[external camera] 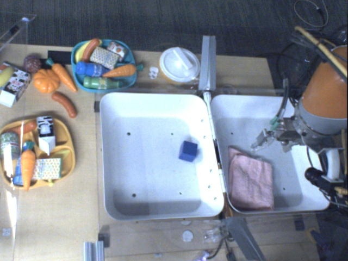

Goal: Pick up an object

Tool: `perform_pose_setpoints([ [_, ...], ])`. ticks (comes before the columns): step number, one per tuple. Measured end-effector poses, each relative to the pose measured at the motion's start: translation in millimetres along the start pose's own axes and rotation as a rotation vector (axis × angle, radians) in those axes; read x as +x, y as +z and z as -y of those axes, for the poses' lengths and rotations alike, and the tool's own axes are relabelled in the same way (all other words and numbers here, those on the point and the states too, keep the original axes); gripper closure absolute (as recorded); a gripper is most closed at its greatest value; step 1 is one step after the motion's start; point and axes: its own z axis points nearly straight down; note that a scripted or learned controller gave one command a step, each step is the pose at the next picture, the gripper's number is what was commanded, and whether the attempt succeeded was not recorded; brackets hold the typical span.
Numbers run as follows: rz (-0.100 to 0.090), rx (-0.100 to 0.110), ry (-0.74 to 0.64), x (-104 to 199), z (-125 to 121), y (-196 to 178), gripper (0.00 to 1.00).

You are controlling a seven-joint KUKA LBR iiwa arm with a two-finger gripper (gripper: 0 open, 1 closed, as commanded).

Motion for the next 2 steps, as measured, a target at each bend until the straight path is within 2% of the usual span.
perform_pose_setpoints([
  [1,0.000,0.002,0.304,11,20,62,0.00],
  [2,0.000,-0.001,0.233,50,28,40,0.00],
])
